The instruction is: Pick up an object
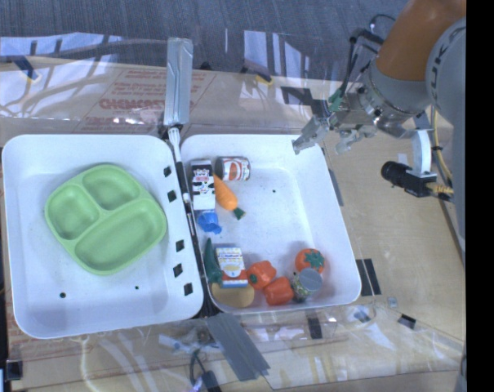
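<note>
Bright, even lighting washing down from above. Glaring hard off the two shallow white plastic bins (320, 219), bleaching their floors almost flat. Streaking in pale reflections across the clear plastic sheeting (83, 104) along the far edge of the bench, and glinting again on the crumpled film (255, 333) at the near edge. Casting only soft, short shadows: a faint one hugging the green divided plate (106, 216), small ones tucking under the cluster of small toy foods (263, 280) in the right bin. Softening overall, fine print on the little packages smearing beyond reading. Blurring slightly at the grey arm with the orange band (418, 39) in the upper right.
</note>
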